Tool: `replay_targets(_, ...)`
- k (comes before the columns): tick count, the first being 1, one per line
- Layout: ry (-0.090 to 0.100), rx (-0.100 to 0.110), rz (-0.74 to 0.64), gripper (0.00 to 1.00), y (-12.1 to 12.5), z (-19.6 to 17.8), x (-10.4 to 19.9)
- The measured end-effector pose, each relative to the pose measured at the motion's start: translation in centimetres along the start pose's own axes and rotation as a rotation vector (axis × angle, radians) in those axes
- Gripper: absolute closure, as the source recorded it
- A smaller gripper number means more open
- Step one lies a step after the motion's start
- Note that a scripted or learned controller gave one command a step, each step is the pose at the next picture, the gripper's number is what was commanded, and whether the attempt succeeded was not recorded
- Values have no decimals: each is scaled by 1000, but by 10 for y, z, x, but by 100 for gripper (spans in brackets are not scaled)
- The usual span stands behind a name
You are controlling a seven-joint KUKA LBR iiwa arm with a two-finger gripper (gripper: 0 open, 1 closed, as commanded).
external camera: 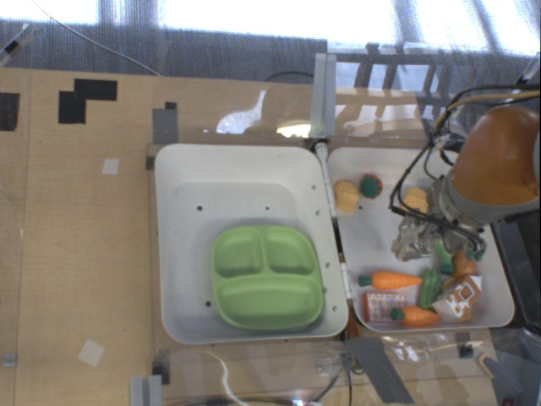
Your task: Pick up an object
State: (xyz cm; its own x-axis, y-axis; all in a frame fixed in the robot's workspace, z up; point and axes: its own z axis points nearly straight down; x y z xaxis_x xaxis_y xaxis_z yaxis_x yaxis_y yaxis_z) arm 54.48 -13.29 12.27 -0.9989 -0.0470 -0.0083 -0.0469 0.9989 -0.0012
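The right bin (pixel 372 231) holds several toy foods. A yellow piece (pixel 347 195) and a small green and red piece (pixel 370 185) lie near its back left. A carrot (pixel 395 280), a second carrot (pixel 415 315) and a red packet (pixel 383 302) lie at the front. A green vegetable (pixel 429 288), a small carton (pixel 461 298) and an orange piece (pixel 463 266) sit at the front right. My gripper (pixel 417 244) hangs low in the bin's middle right, just above the carrot and the green vegetable. A yellow piece (pixel 415 199) lies behind it.
The left bin (pixel 182 227) holds a green divided plate (pixel 265 276) toward its front. The arm's orange band (pixel 499 159) and black cables (pixel 431 155) hang over the right bin's back right corner. A metal post (pixel 320 100) stands behind the wall between the bins.
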Motion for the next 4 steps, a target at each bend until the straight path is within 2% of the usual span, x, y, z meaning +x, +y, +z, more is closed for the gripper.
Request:
replay_targets(1,-1,0,0,0,0,0,0)
replay_targets(2,-9,2,13,0,-25,32,2)
replay_targets(3,-13,3,46,0,6,31,38)
replay_targets(4,-7,1,271,0,-43,34,-46)
